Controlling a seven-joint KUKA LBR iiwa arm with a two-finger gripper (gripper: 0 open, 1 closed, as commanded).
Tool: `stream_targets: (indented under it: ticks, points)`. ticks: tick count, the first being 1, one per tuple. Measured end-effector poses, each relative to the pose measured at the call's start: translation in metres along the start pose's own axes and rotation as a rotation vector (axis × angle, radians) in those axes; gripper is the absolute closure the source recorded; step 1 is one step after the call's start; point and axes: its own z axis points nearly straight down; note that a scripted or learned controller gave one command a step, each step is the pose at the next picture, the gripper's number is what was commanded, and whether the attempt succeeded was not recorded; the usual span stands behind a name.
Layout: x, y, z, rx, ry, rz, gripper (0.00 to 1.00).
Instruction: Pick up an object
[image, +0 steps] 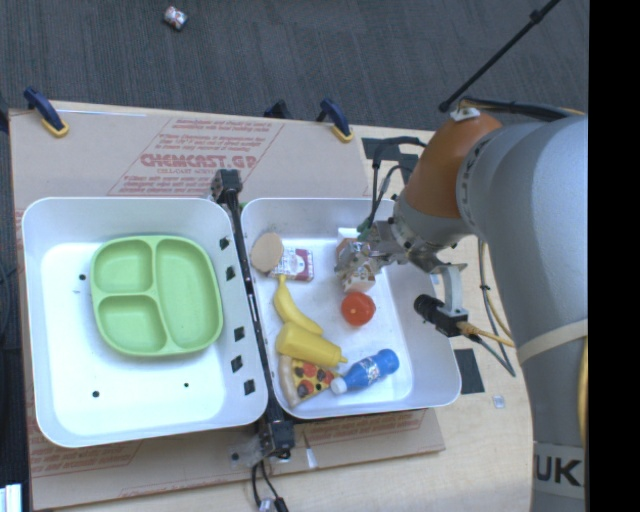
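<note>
Okay, left bin (40, 330) holds a green divided plate (157, 295), nothing else of note. Right bin (440, 372) has the clutter: a tan round piece (266, 252) near the divider, a small red-and-white packet (297, 264) just beside it, a banana (293, 308), a yellow wedge (310, 347) below it, a pizza slice toy (306, 380) at the front edge, a blue-and-white bottle (368, 370) lying on its side touching the slice, and a red tomato-like ball (358, 309) mid-bin. Gripper (357, 262) is down inside the right bin, just above the red ball and near the packet; whether it has anything is too cluttered to tell. Arm (500, 190) comes in from the right, orange band above the wrist. Step looks like the descent or grasp attempt, no lift evident. Likely target is the red ball or whatever sits under the tool. Next move calls for a secure closure, then a straight lift clear of the bin wall.
</note>
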Motion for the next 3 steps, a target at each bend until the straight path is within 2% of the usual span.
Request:
stream_targets:
  ticks: [1,3]
  points:
    - [0.045,0.008,-0.098,-0.003,0.000,0.003,1.00]
    - [0.046,0.009,-0.118,-0.002,0.000,-0.004,1.00]
